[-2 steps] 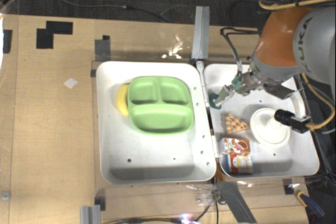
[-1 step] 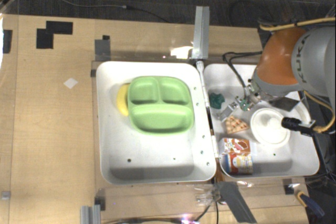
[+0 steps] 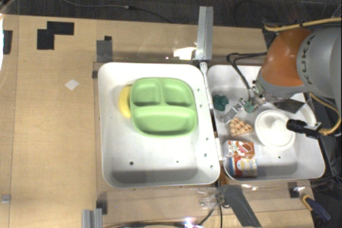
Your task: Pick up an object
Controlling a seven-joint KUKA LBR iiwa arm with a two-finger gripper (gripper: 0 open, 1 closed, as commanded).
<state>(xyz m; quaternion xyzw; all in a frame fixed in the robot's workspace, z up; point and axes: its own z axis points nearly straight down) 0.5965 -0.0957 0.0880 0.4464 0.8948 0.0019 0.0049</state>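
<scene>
Overhead slanted view of two shallow white bins. The left white bin (image 3: 115, 163) holds a green three-compartment plastic tray (image 3: 162, 105) lying flat, with a yellow rounded object (image 3: 124, 101) tucked against and partly under its left edge. The right white bin (image 3: 304, 168) holds a small dark-teal object (image 3: 219, 100) near its left wall, a tan waffle-patterned triangular piece (image 3: 240, 126) below it, a printed red-and-white can (image 3: 241, 157) lying near the front wall, and a round white bowl (image 3: 274, 127). The grey arm's gripper (image 3: 249, 104) reaches down between the teal object and the bowl; whether its fingers are apart or together cannot be told, and nothing is visibly held.
</scene>
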